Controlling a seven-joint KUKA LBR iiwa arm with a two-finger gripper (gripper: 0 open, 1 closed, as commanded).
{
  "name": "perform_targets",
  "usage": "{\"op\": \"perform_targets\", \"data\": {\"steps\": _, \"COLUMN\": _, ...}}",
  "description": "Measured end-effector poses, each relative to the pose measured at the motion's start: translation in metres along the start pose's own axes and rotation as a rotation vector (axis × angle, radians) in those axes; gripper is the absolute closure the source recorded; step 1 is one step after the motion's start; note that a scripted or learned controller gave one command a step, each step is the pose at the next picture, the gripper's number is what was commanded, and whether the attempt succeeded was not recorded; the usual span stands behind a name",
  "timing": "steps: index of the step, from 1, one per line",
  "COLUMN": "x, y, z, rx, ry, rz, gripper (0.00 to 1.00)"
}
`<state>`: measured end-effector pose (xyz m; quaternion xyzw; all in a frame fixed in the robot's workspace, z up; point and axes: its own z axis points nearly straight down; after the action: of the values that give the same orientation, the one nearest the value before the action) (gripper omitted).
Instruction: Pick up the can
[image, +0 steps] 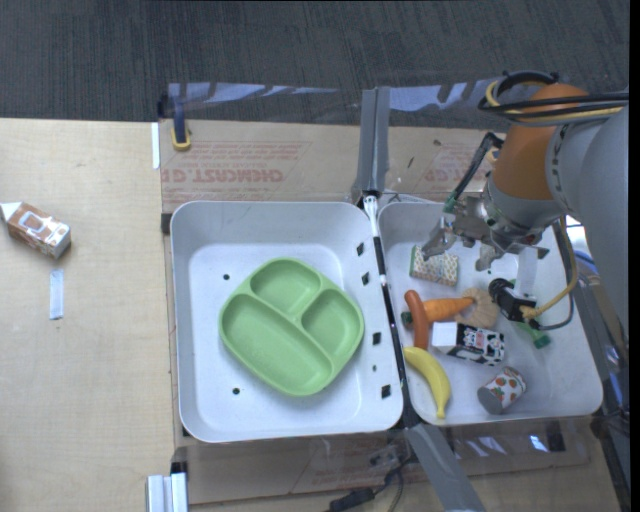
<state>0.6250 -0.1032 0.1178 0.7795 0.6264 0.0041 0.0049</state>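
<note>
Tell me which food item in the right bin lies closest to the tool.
The spotted sandwich wedge, just beneath the tool at the bin's top left. The carrot, banana and can sit lower.

**Arm over the right bin, can lying near its front edge**

The gripper (462, 243) hangs over the right bin's (580, 385) far edge, beside a patterned sponge (436, 268). The can (502, 389) lies tipped near the bin's front right corner, next to a banana (431, 377), a cow-print carton (474, 342) and a carrot (447, 308). A green divided plate (290, 325) fills the left bin (200, 400).
</note>
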Motion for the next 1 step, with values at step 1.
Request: {"op": "perform_targets", "data": {"steps": 1, "x": -0.0111, "y": 0.0191, "z": 0.0192, "rx": 0.003, "ry": 0.002, "rz": 0.052, "gripper": 0.00}}
